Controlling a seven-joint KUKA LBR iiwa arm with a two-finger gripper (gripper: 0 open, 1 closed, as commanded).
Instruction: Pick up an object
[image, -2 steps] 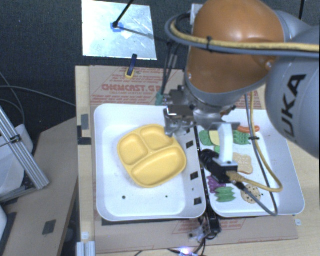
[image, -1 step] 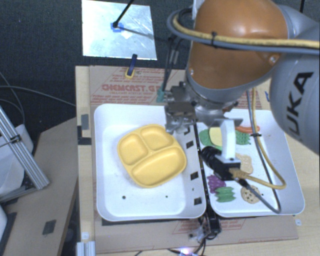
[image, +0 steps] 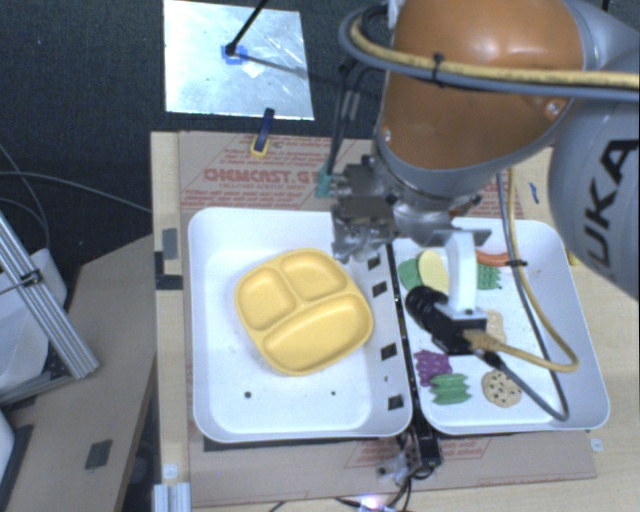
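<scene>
1. The grey arm with its orange band (image: 470, 80) reaches in from the right and hangs over the far part of the two shallow white bins, covering the seam between them.
2. Its hand (image: 362, 232) sits low over the far right corner of the left white bin (image: 215, 400), just beyond the yellow plastic tray; whether it is open or closed, and whether it has hold of anything, I cannot tell, since the wrist hides it.
3. The yellow three-compartment plastic tray (image: 303, 310) lies flat in the middle of the left bin, turned at a slant, its far edge just beside the hand.
4. The right white bin (image: 585, 395) holds several small flat toy foods: a purple bunch of grapes (image: 432, 365), a green pea-pod piece (image: 451, 389) just in front of it, and a round tan cookie with dark specks (image: 500, 389) to their right.
5. Farther back in that bin lie a pale yellow round piece (image: 433, 267) with a green leaf-shaped piece (image: 409, 272) beside it, and an orange strip (image: 491, 257) touching a green frilled piece (image: 489, 277).
6. A white bracket (image: 462, 275) and a black fitting with a yellow cable (image: 530, 358) hang from the arm over the right bin.
7. Both bins rest on a brown cardboard sheet (image: 240, 172) on the desk.
</scene>
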